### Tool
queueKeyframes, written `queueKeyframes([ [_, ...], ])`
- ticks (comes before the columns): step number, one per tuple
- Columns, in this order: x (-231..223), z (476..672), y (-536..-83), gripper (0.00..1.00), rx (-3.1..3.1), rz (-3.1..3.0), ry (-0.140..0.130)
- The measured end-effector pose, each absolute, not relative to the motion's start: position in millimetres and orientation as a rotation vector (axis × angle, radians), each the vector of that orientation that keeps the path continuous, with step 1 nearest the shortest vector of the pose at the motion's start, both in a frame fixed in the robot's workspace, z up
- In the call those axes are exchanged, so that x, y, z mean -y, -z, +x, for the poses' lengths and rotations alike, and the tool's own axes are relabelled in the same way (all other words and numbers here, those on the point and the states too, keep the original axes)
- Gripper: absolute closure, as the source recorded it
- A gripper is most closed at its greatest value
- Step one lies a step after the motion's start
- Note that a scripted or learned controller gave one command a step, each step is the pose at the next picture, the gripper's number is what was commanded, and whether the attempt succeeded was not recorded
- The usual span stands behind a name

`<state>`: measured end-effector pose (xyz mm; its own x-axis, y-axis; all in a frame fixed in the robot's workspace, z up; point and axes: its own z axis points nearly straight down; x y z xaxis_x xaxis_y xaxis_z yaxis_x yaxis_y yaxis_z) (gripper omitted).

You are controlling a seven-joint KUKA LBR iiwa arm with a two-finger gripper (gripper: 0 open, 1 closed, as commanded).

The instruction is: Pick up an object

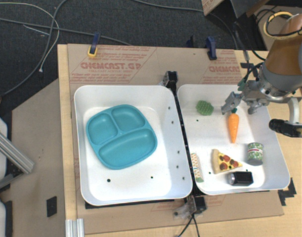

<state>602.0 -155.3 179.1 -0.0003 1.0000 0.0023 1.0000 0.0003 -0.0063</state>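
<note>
**Gripper poised over the carrot's leafy end, nothing yet lifted**

The left bin [86, 181] carried a single thing, a teal divided plate [122, 135], lying flat and slightly turned near the bin's middle; it looked too broad and too low for a two-finger grasp, which may be why the arm was working elsewhere.

Along the left wall of the right bin [274, 181], at the near end, a small wrapped bar [195, 166] lay lengthwise against the divider. Farther back sat a green knobbly toy [205, 107], perhaps a broccoli floret, well apart from the rest. Near the front edge a toy pizza slice [224, 161] rested flat, with a dark block [240, 178] just beside it and touching or nearly so. To their right stood a small green-labelled can [255, 153].

The carrot [233, 126] lay in the far half of that bin, its orange body pointing toward the near side and its green top toward the far side. The gripper [241, 102] hung directly over that top end, the arm reaching in from the right. The fingers appeared spread, one on each side of the carrot's crown, with nothing clamped between them. Judging from this alignment, the carrot was the chosen object, and the grasp had not yet been made. Its tapered, smooth shape could let it slip when squeezed near the end.
</note>
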Motion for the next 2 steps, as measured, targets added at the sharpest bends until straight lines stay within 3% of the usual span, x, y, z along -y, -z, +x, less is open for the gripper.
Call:
queueKeyframes([
  [1, 144, 601.5, -126, 0.0, 2.217, -2.215, -0.005],
  [2, 145, 603.7, -141, 1.0, 2.222, -2.221, 0.003],
])
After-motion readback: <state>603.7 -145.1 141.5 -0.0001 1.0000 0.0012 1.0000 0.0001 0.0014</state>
